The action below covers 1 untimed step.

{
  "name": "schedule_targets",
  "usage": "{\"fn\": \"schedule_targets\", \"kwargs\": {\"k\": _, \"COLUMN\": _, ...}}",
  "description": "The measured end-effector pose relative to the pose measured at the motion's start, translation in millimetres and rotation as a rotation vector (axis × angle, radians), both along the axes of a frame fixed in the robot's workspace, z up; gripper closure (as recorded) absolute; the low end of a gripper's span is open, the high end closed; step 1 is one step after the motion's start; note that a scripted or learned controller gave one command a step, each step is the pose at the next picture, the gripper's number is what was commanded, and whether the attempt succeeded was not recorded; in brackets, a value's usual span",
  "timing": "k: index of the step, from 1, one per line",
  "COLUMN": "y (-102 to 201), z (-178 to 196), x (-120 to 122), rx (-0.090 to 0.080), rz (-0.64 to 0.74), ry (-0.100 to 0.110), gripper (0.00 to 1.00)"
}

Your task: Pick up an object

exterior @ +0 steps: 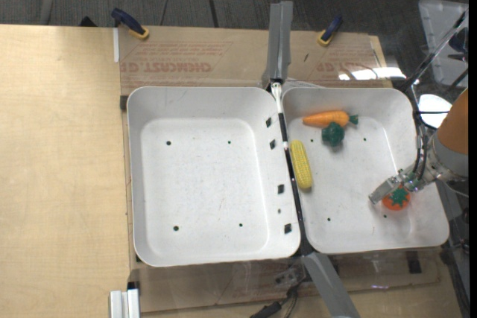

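The right bin (417, 231) holds several toy foods. An orange carrot (326, 118) lies near its far side, with a green broccoli piece (333, 135) just below it. A yellow corn cob (300, 163) rests along the bin's left wall. A red tomato with a green top (396, 199) sits near the right wall. My gripper (393, 190) is down in the bin right at the tomato, its grey fingers (382, 192) touching or just above it. The arm comes in from the right edge.
The left bin (149, 234) sits beside the right one, with a hinged divider (285, 160) between them. Brown cardboard (194, 59) with two clamps lies behind the bins. A wooden bench top (59, 160) spreads to the left.
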<state>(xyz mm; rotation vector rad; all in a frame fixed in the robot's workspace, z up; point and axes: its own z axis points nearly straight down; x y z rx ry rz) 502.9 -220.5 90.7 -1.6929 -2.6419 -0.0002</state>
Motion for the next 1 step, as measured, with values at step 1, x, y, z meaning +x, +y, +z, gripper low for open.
{"fn": "schedule_targets", "kwargs": {"k": 1, "y": 76.0, "z": 0.4, "x": 47.8, "rx": -0.004, "rz": -0.297, "ry": -0.002, "gripper": 0.0}}
